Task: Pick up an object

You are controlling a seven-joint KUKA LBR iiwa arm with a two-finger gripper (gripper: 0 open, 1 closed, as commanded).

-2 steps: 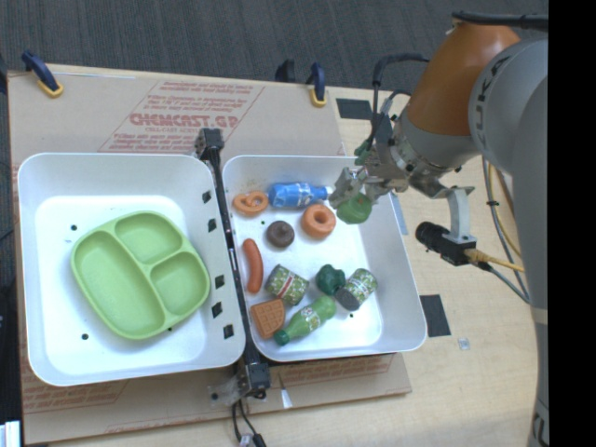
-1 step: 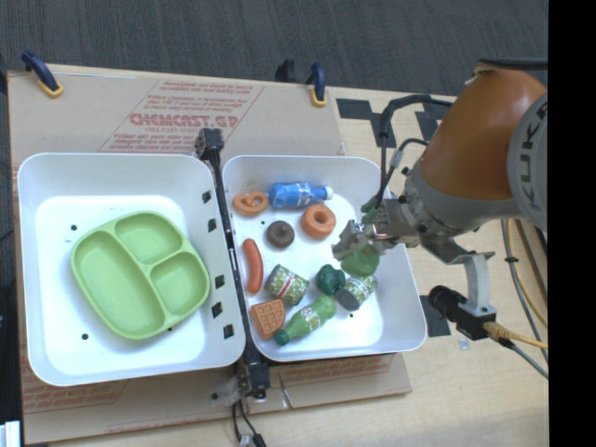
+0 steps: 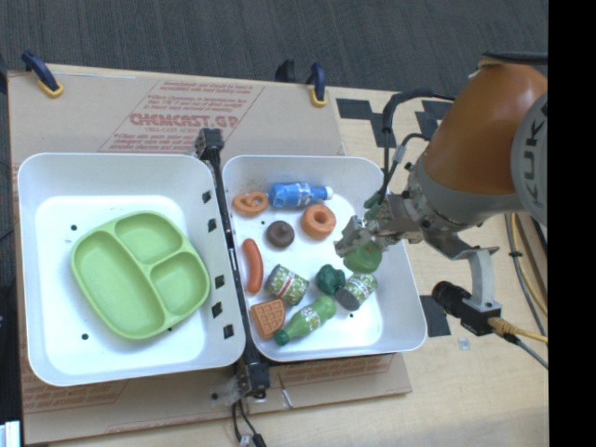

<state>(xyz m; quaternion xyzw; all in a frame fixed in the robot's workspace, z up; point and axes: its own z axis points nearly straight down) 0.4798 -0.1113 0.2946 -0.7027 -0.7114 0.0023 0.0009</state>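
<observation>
The right bin (image 3: 396, 310) holds several toy foods: a pretzel (image 3: 250, 202), a blue bottle (image 3: 298, 194), an orange donut (image 3: 319, 220), a chocolate donut (image 3: 279, 235), a red sausage (image 3: 252, 265), a green can (image 3: 287, 285), a dark green lump (image 3: 329, 278), a grey can (image 3: 357, 289), a green bottle (image 3: 307, 319) and a waffle (image 3: 269, 317). My gripper (image 3: 359, 248) hangs over the bin's right side. A light green rounded object (image 3: 365, 258) sits between its fingers, above the grey can.
The left bin (image 3: 37, 184) holds a green divided plate (image 3: 140, 273). A black hinge strip (image 3: 222, 240) runs between the bins. Clamps (image 3: 317, 82) pin the cardboard sheet at the back. The arm's bulk covers the bench right of the bins.
</observation>
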